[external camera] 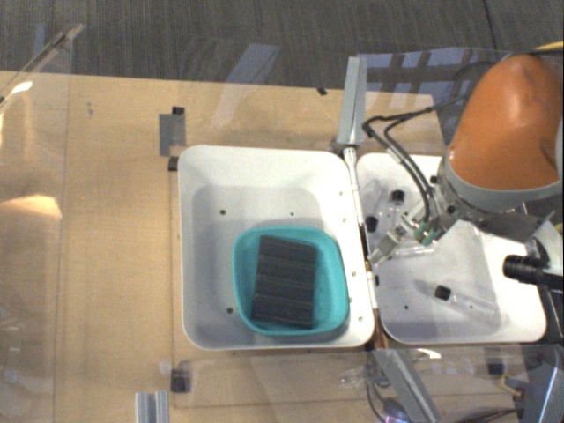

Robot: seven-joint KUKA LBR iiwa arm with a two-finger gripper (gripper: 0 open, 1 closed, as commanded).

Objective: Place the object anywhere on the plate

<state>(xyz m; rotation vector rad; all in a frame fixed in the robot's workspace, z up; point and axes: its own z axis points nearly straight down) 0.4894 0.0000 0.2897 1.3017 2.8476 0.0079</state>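
Gripper [407, 229] above-left of syringe [463, 300]

A robotics lab: wooden bench [97, 236], white bins [203, 192], grey carpet [220, 16].

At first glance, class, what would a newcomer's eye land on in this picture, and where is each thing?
First the arm's big orange band at upper right, looming over the right bin. Next the teal plate in the left bin, with a dark ridged block lying on it. Last, a small clear syringe-like object with a black end lies on the right bin's floor.
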